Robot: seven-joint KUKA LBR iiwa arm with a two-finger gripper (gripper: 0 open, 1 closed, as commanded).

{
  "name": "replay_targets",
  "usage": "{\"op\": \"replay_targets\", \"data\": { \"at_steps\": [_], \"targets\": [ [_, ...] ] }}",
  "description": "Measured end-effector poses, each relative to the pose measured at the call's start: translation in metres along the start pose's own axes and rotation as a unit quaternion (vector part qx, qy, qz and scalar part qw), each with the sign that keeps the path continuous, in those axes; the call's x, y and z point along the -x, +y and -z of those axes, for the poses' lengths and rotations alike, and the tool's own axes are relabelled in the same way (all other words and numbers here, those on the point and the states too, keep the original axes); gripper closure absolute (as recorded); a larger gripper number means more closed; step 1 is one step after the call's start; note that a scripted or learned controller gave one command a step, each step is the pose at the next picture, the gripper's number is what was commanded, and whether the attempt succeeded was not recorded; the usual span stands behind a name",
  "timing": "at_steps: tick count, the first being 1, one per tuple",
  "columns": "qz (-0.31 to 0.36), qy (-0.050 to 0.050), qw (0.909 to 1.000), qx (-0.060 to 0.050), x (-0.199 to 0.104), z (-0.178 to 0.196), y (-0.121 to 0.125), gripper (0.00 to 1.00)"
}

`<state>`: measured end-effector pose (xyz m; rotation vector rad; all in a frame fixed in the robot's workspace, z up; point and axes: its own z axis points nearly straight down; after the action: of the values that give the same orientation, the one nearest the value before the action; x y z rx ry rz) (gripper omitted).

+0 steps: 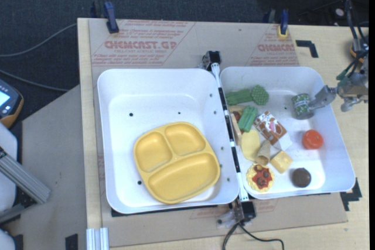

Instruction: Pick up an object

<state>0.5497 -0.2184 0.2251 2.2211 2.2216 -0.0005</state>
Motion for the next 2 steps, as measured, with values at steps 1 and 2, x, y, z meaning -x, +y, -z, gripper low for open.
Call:
{"op": "replay_targets", "data": {
  "at_steps": [1, 2],
  "targets": [
    [0.002, 0.001, 1.0, -0.001, -0.022, -0.148, 0.07, 0.0],
    [0.003, 0.0, 1.0, 0.0, -0.058, -0.14, 0.111, 0.0]
  ]
}}
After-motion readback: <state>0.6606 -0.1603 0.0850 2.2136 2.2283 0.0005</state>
